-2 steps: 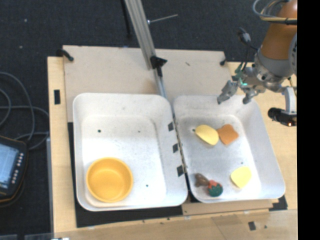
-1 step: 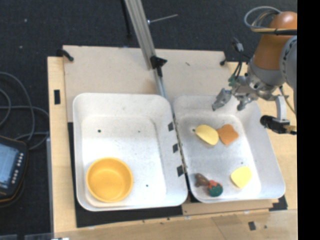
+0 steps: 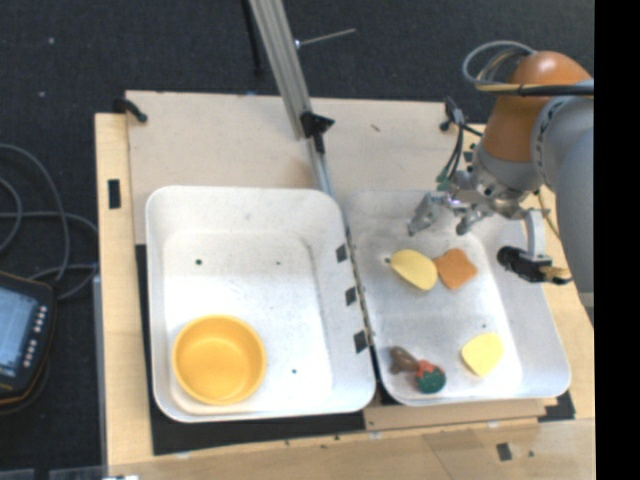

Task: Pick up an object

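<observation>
Camera view: open end effector [image 3: 441, 215] above yellow piece [image 3: 413, 269], no readable writing.

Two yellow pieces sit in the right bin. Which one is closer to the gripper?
The upper yellow piece, touching the orange piece, lies just below the gripper. The other yellow piece sits farther down, near the bin's front edge.

Yellow bowl [image 3: 219, 358]; 2 white bins [image 3: 250, 208]; orange block [image 3: 457, 268]; pale-yellow piece [image 3: 413, 269].
</observation>
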Tool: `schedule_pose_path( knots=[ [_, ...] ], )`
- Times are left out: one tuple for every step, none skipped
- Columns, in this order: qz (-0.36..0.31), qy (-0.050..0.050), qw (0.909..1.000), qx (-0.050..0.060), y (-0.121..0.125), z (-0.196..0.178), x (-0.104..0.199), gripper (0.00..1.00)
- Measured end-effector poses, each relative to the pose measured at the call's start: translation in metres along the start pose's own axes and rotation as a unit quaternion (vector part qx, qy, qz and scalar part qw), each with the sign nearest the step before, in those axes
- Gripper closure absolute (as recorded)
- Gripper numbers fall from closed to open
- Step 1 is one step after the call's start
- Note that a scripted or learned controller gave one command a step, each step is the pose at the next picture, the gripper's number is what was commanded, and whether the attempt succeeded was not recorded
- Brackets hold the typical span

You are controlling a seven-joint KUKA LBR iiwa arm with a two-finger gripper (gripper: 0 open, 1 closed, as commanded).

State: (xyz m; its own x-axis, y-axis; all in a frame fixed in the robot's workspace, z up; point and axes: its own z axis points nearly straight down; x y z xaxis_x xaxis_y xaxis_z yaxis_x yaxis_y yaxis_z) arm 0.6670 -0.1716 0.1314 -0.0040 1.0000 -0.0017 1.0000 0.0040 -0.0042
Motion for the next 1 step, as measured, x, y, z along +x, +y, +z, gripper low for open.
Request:
schedule_pose_path(
  knots=[
    [0.0,0.0,1.0,-0.001,-0.0003,0.0321,-0.0009,0.0]
  ],
)
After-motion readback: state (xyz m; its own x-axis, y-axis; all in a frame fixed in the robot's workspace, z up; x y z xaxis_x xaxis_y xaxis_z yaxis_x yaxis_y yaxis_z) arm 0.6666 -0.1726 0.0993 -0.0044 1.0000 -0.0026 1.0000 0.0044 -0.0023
